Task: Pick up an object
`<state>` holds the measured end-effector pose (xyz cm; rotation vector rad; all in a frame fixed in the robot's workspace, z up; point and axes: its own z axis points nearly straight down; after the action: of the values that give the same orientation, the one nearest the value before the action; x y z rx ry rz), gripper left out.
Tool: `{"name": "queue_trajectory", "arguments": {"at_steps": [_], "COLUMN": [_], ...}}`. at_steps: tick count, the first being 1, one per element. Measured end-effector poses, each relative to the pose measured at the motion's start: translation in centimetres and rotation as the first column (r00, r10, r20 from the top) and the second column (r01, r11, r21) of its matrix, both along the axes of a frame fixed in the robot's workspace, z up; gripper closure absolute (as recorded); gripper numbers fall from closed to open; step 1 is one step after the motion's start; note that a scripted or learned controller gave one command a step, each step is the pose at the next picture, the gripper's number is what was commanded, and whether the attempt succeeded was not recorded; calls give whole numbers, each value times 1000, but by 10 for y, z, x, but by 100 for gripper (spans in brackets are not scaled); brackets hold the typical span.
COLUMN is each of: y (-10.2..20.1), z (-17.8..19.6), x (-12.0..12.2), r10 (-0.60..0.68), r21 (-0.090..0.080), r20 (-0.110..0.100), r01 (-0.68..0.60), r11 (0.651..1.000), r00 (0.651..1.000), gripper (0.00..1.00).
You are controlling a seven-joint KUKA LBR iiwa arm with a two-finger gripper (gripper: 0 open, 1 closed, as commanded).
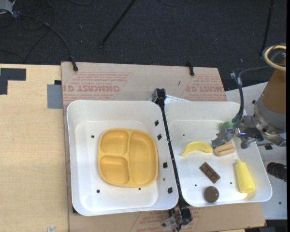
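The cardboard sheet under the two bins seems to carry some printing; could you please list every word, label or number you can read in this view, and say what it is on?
"CHEMCRAFT"-like red print, upside down and too blurred to spell surely: cardboard sheet, behind the left bin.
A second red print, partly cut off and unreadable: same sheet, behind the right bin.
Faint red print at the sheet's front edge: unreadable.
The yellow plate carries no text.

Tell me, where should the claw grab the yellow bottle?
Probably around the middle of the yellow bottle, coming straight down from above. It lies flat in the right bin, long and narrow, so its sides are easiest to pinch. The claw sits just up-left of it.
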<state>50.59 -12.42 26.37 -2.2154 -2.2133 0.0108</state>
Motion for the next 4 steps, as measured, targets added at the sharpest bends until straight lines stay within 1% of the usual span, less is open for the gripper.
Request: {"name": "queue_trajectory", "arguments": {"at_steps": [1,2,3,4], "y": [0,-1,-10,-5], "z": [4,-41,-92,-156], "x": [1,-3,0,0], "r10": [1,1,0,1], "r21": [-1,0,0,1], "r20": [8,4,3,1], "r01": [-1,-1,0,-1], "r11": [1000,1000,1000,1000], "r00": [1000,1000,1000,1000], "gripper": [0,0,0,0]}}
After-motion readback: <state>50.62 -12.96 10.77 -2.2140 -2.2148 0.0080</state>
